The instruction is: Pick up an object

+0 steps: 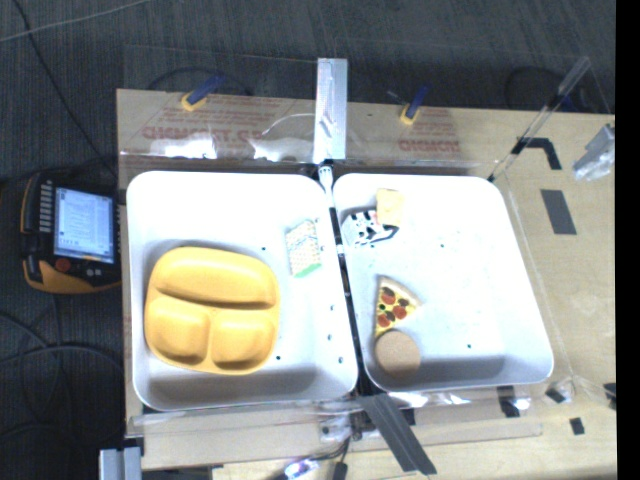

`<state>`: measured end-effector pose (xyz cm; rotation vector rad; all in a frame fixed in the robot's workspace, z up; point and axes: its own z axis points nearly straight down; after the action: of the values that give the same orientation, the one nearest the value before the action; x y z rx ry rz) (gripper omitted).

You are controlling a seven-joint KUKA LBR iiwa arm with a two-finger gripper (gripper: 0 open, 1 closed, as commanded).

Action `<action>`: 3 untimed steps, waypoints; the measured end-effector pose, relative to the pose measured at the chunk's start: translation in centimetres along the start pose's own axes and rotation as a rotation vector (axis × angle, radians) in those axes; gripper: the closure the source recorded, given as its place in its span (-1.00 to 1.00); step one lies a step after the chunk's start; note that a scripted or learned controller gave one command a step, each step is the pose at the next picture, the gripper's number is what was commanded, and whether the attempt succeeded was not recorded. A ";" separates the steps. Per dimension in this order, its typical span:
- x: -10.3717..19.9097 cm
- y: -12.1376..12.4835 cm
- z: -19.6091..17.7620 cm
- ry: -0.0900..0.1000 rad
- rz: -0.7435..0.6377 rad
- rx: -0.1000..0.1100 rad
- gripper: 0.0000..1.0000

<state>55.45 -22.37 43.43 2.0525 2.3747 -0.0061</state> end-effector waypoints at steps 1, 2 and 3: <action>-1.0 7.0 0.0 -0.001 -0.191 -0.001 1.00; -1.6 11.4 -0.1 -0.003 -0.463 -0.002 1.00; -1.6 11.4 -0.1 -0.002 -0.726 -0.002 1.00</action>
<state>66.93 -22.33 43.52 1.0757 2.9475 -0.0077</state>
